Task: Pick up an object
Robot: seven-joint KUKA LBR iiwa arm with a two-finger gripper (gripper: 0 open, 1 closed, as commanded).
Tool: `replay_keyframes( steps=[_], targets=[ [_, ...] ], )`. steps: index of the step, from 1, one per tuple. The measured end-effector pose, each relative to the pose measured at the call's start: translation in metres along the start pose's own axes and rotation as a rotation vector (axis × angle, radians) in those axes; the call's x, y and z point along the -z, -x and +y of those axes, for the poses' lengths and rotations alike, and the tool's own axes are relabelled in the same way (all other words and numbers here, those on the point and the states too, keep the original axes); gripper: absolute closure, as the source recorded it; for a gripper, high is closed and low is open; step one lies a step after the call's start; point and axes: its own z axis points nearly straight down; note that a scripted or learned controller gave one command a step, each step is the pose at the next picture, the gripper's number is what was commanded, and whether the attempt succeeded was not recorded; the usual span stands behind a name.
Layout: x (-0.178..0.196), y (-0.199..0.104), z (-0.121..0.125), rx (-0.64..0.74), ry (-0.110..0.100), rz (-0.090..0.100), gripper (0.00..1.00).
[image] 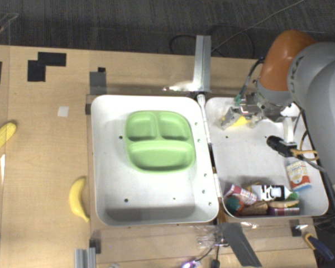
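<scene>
**Gripper low in the right bin's upper corner, nothing clearly held**

Camera view: the gripper (230, 119) sits low over the upper left part of the right bin (251, 158), probably because a small yellow thing (247, 121) lies just beside it. That looks like the object being tried for. I cannot tell whether the gripper is spread or pressed together, nor whether it has the yellow thing.

The other likely pickings are a pile of packets (259, 197) crowded against the bin's lower wall and a little bottle (297, 175) at the lower right, both well apart from the gripper.

The left bin (109, 166) holds a green divided plate (159, 141). A banana (78, 197) and a corn cob (1, 138) lie on the bench at the left of the frame, outside both bins and likely out of play.
</scene>
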Motion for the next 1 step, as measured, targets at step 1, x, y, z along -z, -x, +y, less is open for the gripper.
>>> replay_keyframes(
  steps=[1],
  targets=[
    [0.0090, 0.0025, -0.0017, -0.001, -0.006, -0.003, 1.00]
  ],
)
